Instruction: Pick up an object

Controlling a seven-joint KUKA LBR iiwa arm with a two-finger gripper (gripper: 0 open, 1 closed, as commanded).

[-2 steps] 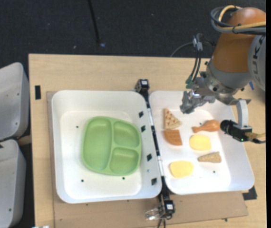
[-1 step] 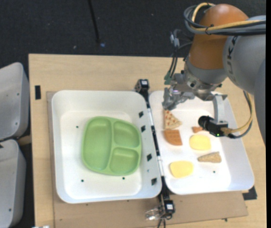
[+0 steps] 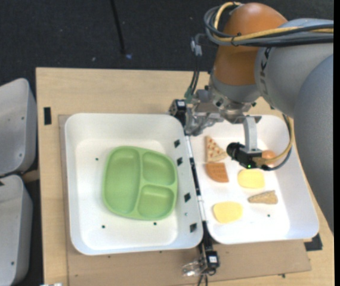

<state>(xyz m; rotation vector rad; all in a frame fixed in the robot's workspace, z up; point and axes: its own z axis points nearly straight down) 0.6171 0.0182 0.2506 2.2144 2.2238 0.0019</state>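
Several food pieces lie in the right bin (image 3: 289, 219): a triangular pizza-like slice (image 3: 213, 149), a brown toast square (image 3: 218, 172), a yellow oval (image 3: 251, 179), a tan wedge (image 3: 263, 198) and a yellow chunk (image 3: 227, 211). A small orange piece (image 3: 268, 155) sits partly behind a black part of the arm. My gripper (image 3: 215, 119) hangs over the bin's far left corner, just above the pizza-like slice. The wrist hides its tips, and I see nothing held in it.
The left bin (image 3: 83, 219) holds a green divided tray (image 3: 140, 182). A ridge with black clips (image 3: 189, 171) separates the two bins. The arm's grey body and orange band (image 3: 247, 34) cover the right bin's far side. Cables loop by the wrist.
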